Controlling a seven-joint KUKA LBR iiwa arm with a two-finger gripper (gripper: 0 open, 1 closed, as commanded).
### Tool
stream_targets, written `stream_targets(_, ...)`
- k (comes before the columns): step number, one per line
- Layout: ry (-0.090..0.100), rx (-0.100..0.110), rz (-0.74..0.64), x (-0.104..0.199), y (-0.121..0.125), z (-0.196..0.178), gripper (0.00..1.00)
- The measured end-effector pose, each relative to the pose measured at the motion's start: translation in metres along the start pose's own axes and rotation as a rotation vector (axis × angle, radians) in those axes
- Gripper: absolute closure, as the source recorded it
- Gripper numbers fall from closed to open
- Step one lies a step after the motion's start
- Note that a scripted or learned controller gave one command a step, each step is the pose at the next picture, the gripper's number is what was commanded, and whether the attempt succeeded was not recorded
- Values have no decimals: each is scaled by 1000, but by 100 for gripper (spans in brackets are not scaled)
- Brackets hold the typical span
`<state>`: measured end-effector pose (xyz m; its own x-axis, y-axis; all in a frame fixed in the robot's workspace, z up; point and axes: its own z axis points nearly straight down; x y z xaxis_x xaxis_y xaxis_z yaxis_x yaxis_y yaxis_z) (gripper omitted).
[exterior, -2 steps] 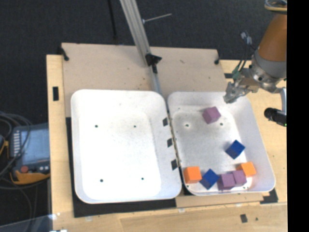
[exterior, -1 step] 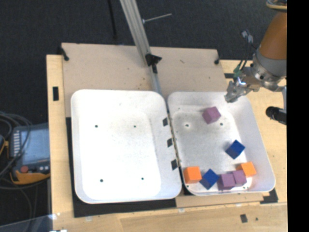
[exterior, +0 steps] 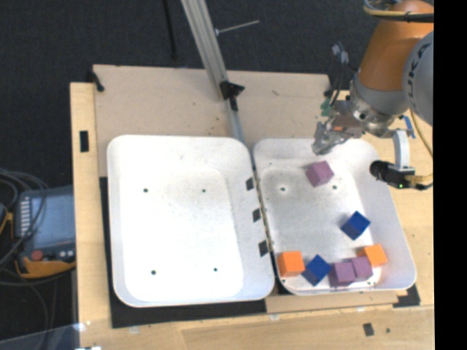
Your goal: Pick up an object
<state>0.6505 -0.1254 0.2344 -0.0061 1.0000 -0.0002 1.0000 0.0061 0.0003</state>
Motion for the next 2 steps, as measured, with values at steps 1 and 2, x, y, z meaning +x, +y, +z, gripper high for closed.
stream_targets(1,1,-3,-1,50,2,-11,100)
stream_targets(2,1,-2,-1,104,16,-9,100)
